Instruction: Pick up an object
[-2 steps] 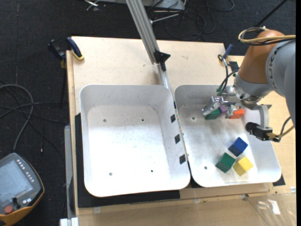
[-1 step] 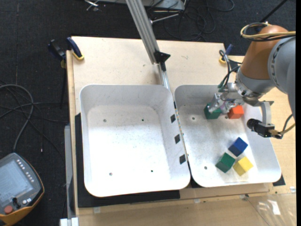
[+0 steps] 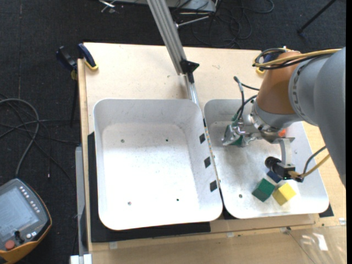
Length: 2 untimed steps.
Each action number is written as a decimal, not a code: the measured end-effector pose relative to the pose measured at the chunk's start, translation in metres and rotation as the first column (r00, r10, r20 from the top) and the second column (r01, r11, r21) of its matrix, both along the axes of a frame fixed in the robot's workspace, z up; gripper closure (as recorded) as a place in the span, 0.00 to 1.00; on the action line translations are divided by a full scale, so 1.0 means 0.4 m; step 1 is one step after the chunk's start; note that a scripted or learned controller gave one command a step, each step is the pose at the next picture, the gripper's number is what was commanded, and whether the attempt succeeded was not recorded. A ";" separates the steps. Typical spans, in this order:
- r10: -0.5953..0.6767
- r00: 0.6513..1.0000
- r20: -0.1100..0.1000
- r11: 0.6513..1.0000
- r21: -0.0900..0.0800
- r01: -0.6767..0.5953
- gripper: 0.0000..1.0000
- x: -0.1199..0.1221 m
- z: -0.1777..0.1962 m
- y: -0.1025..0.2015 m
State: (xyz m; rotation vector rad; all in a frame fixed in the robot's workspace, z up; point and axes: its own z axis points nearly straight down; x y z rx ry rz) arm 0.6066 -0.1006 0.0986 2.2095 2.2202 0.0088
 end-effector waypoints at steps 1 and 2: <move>-0.005 1.000 -0.007 1.000 0.003 0.005 1.00 -0.201 0.253 0.055; -0.001 1.000 -0.010 1.000 0.003 0.001 1.00 -0.168 0.241 0.089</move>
